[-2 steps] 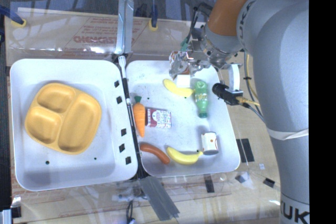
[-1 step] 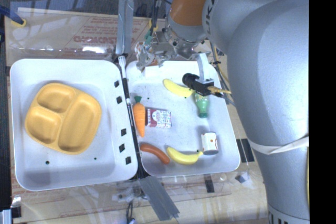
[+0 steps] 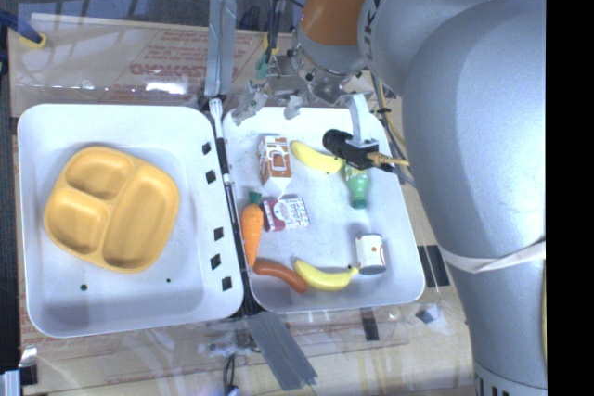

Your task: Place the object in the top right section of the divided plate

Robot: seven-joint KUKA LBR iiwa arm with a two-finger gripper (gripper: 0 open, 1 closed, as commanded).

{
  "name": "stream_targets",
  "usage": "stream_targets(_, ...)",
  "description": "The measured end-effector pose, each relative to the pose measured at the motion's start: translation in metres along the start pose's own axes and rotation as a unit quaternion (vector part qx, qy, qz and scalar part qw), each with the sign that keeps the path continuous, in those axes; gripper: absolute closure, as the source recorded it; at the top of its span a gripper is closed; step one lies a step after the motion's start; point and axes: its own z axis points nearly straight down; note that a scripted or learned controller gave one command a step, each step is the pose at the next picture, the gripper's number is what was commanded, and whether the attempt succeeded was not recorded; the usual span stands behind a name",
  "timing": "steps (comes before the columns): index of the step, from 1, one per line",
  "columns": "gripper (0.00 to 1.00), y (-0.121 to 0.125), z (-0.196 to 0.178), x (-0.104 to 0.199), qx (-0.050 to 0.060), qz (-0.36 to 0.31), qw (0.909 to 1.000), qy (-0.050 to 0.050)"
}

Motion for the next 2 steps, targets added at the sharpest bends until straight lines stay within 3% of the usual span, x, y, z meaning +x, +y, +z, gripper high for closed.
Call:
stream_targets(1, 1.00, 0.001, -0.007, 0.002, 0.002, -0.004, 1.0000, 0.000)
stream_targets(2, 1.00, 0.009, -0.035, 0.080, 0.000, -0.076, 0.9971, 0.000)
